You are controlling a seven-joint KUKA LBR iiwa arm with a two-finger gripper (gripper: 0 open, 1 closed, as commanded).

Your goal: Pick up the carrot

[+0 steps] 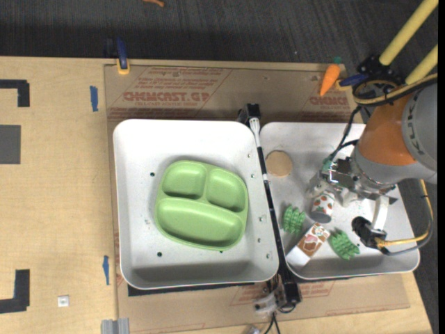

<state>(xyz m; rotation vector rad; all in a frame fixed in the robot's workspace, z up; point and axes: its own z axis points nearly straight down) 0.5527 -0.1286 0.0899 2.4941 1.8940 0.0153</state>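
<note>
The carrot [329, 78], orange with a green top, lies on the cardboard behind the right bin [400, 259], outside it and near its far edge. My gripper [332, 184] hangs low inside the right bin, well in front of the carrot and apart from it. It hovers just above a small white and red object [322, 204]. The grey arm with its orange band [386, 141] covers the bin's right part.
The right bin also holds a tan disc [279, 164], a green toy [293, 219], a white and red packet [313, 241] and another green piece [343, 244]. A green divided plate [203, 202] fills the left bin [132, 152]. Yellow rods [410, 26] and cables stand near the carrot.
</note>
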